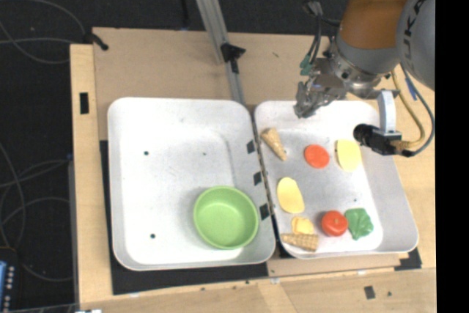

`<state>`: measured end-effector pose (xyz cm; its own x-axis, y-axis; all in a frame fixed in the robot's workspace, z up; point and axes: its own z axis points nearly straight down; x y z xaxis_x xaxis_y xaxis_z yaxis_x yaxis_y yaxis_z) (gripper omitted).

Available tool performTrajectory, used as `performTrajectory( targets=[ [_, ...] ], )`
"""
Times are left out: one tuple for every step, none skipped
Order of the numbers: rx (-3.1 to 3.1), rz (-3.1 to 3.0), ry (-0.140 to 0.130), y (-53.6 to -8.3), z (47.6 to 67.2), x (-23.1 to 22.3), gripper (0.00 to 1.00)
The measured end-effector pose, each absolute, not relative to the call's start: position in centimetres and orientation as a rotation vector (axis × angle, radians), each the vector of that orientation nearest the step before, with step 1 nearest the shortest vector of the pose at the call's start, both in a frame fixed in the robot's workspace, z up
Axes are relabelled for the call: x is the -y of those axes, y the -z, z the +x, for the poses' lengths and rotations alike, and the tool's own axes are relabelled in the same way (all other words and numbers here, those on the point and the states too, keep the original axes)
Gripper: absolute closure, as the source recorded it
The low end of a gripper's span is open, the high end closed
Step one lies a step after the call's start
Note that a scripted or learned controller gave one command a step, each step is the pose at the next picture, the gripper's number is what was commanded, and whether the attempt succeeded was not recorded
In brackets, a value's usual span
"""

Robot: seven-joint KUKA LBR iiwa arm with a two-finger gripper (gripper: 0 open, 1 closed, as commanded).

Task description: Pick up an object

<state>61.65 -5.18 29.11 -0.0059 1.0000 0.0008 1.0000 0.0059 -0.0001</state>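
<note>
The end effector (311, 100) is seen in the upper right of the frame, poised over the far edge of the right bin (388, 179), and nothing is seen gripped by it; whether it is spread or closed cannot be told from this slant. Several candidate objects are spread across the right bin: a cone-shaped piece (274, 144) near the bin's upper left corner, the closest item to the end effector; a round orange-red piece (316, 156) and a pale yellow piece (348, 155) side by side in the middle; a yellow oval piece (290, 195) lower down by the left wall; and, along the lower edge, a small yellow block (301, 225), a waffle-textured piece (301, 241), a red tomato-like item (334, 223) and a green item (358, 223) touching it. A green bowl (226, 217) sits in the lower right of the left bin (146, 179). The step in hand is judged to be the approach, with no object yet selected or lifted. For the next move, the end effector would need to be brought down and centred over a single item, preferably one standing apart from its neighbours, such as the cone-shaped piece.
</note>
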Motion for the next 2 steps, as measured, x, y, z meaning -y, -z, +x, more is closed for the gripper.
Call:
performTrajectory(
  targets=[
    [2.229,-2.213,0.001,-28.3,60.2,-0.4,1.0],
    [2.226,-2.215,-0.003,-25.6,58.5,-4.5,1.0]
  ],
)
